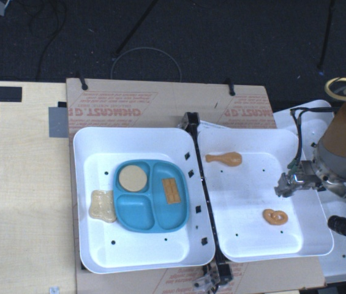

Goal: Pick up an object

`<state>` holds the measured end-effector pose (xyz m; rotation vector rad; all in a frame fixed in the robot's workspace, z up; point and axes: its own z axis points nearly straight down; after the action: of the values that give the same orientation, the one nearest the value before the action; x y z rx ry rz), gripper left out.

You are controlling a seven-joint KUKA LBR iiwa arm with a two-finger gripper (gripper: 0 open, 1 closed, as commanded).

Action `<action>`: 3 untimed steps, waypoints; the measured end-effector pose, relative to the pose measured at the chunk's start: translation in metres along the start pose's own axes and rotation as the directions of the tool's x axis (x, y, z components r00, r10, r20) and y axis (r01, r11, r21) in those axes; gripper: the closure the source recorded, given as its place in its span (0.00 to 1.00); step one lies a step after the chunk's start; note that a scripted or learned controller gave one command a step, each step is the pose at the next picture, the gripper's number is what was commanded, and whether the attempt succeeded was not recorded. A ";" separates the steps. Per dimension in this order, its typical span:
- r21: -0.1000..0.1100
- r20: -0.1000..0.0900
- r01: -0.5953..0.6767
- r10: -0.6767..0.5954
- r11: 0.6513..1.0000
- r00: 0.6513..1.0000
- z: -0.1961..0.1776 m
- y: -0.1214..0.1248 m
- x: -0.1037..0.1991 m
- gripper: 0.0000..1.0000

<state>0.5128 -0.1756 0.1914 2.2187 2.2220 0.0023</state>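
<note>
The gripper hovers at the right bin's three o'clock edge, its grip state unclear; a pretzel lies just below at six

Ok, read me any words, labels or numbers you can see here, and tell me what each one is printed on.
"CHEMCAST G...", red print seen upside down, on the cardboard sheet behind the bins; it repeats to the right, less clear.
More red print on the cardboard at the bottom edge: too blurred to read.
Blue tray and white bins: no text.
</note>
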 end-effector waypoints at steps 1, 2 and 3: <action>0.003 0.000 -0.001 0.001 1.000 1.000 -0.016 0.000 -0.001 1.00; 0.006 -0.003 0.002 -0.001 1.000 1.000 -0.019 -0.011 0.042 1.00; 0.007 -0.004 0.002 -0.002 1.000 1.000 -0.014 -0.022 0.095 1.00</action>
<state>0.4909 -0.0805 0.2049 2.2214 2.2301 -0.0020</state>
